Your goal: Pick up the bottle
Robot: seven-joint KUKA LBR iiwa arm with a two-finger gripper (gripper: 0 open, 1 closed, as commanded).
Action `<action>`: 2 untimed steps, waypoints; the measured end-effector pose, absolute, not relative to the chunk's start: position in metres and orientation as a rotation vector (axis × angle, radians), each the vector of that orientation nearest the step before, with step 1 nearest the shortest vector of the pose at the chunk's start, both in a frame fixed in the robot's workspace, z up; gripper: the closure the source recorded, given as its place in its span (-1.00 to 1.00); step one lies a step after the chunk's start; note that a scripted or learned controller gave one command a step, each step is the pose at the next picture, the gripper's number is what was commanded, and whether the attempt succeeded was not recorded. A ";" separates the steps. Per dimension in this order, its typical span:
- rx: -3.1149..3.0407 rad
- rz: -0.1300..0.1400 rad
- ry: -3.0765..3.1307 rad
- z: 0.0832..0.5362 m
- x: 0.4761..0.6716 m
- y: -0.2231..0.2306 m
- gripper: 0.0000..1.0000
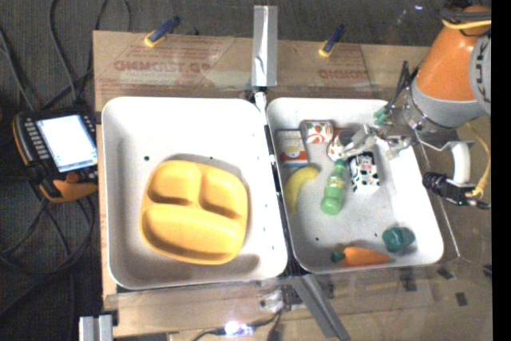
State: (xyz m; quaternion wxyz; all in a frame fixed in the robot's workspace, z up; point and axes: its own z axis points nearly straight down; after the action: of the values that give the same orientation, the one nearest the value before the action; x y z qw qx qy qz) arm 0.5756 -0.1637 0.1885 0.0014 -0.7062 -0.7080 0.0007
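Faint reddish print on cardboard sheet (200, 68) behind bins, illegible; no other readable text.

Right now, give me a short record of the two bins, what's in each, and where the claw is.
left bin: yellow divided tray
right bin: green bottle, banana, carrot, teal object, small cartons, black-and-white item
bottle pose: lying down, right of the banana
claw: low over the right bin's upper part, beside the cartons, above the bottle
arm: enters from the right
bottle status: not picked up yet
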 end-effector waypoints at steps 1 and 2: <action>-2.082 -0.019 -2.393 0.117 0.541 -0.145 -1.00; -1.984 -0.015 -2.520 0.109 0.537 -0.134 -1.00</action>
State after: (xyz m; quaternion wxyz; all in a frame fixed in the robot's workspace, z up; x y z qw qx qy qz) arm 0.5372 -0.1335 0.1089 -0.0328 -0.6183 -0.7853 -0.0048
